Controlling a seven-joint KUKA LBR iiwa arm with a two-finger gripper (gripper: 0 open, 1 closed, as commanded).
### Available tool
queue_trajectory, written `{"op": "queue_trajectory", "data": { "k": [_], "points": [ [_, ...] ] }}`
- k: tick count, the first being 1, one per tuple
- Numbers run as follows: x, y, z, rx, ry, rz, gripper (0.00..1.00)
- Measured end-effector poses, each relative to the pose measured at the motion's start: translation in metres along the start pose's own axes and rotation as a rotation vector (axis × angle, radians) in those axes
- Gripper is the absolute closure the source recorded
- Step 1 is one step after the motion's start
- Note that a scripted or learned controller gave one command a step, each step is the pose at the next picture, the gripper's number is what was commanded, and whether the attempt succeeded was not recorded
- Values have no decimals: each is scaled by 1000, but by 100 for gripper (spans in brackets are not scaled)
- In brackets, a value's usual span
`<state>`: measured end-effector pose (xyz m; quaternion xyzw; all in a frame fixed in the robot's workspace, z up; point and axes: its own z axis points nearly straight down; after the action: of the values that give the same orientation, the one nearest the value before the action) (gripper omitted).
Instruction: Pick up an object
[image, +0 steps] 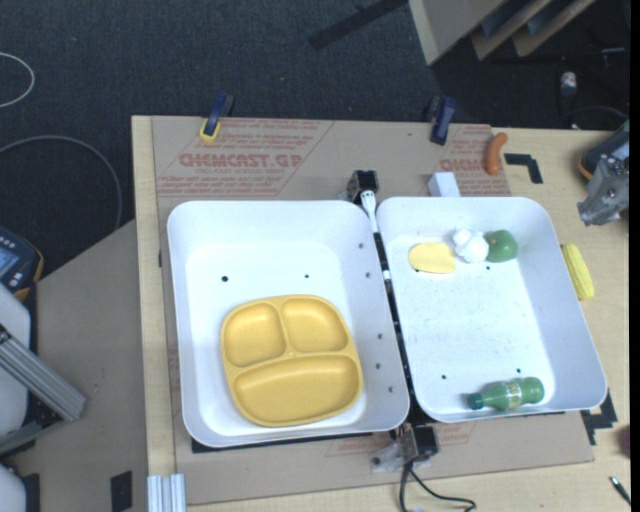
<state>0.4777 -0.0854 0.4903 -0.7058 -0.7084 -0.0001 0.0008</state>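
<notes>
Seemingly parked off the desk's right edge, the claw (605, 190) has an opening I cannot tell; green bottle (508, 393) lies loose, easily reached.

You've got dark grey carpet (150, 55) around the bench, with thin white cables (20, 80) looping at 10 o'clock. The bench top is a brown cardboard sheet (260, 155) printed in red. A pale wooden piece of furniture (480, 25) sits at 1 o'clock.
</notes>
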Motion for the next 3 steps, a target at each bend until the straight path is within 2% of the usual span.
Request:
{"op": "queue_trajectory", "data": {
  "k": [1, 2, 3],
  "points": [
    [3, 1, 70, 7, 0, 5, 100],
    [34, 2, 113, 5, 0, 0, 100],
    [88, 3, 83, -6, 0, -2, 100]
  ]
}}
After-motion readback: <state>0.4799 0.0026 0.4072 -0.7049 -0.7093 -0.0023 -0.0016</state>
